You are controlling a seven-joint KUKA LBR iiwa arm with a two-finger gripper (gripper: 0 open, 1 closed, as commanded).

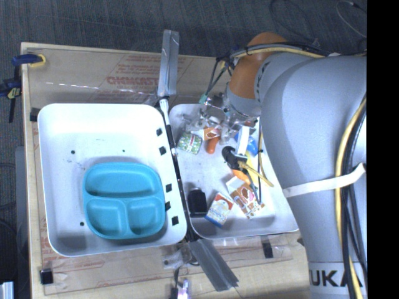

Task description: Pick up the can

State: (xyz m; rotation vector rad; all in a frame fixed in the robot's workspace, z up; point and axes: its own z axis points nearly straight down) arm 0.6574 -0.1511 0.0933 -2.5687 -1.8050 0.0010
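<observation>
Arm's bent low over the right bin (283, 220) on my feed, gripper (215, 118) down beside the can (189, 143); can't tell its grip.

Bulky grey arm (312, 142) with smooth rounded casings, orange band (257, 64) above the wrist, black and yellow cables along its side, pale strap across the lower body, white letters "UKA" near the base, metal tool (218, 120)
</observation>
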